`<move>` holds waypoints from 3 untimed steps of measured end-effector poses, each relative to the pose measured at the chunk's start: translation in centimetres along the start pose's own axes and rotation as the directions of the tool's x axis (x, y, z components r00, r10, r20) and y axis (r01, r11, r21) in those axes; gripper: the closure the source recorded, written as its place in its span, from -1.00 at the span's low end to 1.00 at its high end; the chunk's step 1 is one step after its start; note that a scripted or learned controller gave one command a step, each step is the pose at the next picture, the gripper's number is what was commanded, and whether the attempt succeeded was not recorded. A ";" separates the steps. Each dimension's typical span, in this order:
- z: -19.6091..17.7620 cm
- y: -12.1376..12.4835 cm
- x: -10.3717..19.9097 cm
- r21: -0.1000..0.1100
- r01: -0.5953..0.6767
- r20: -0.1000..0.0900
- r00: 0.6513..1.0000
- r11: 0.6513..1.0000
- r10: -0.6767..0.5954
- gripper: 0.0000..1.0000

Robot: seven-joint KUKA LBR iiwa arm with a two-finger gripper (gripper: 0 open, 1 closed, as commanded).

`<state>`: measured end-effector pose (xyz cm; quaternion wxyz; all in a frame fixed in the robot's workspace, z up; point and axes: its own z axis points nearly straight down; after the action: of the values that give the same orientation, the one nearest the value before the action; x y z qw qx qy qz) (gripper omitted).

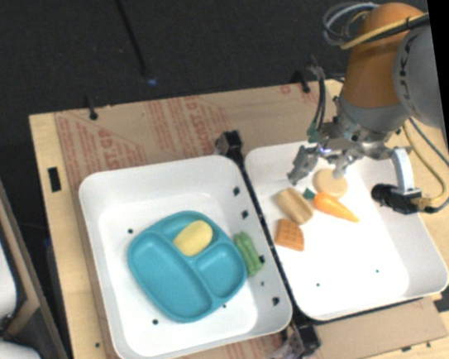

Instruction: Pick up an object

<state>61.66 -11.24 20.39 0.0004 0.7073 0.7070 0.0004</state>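
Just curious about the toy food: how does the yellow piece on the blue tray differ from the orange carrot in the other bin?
The yellow piece is rounded and pale; the carrot is pointed and bright orange. The yellow piece sits in the blue tray; the carrot lies on the right bin floor, near the gripper. Both look like small toy foods.

Robotics lab: plywood bench [151, 135], two white bins [103, 234], toy food, loose cables, dark floor.

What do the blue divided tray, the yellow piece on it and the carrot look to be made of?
Blue tray: likely moulded plastic, even colour, soft sheen, rounded compartments. Yellow piece: probably plastic or rubbery toy food, smooth and matte. Carrot: seemingly plastic toy, uniform orange, smooth; too small to be sure.
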 end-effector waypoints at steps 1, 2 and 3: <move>-1.1 0.0 -0.1 -0.001 0.000 0.000 1.000 1.000 0.000 1.00; -8.3 -2.6 5.1 -0.007 0.004 -0.001 1.000 1.000 -0.004 1.00; -8.7 -5.2 5.9 0.000 0.001 0.000 1.000 1.000 -0.001 1.00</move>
<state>56.48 -5.30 29.09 0.0003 0.7069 0.7073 0.0006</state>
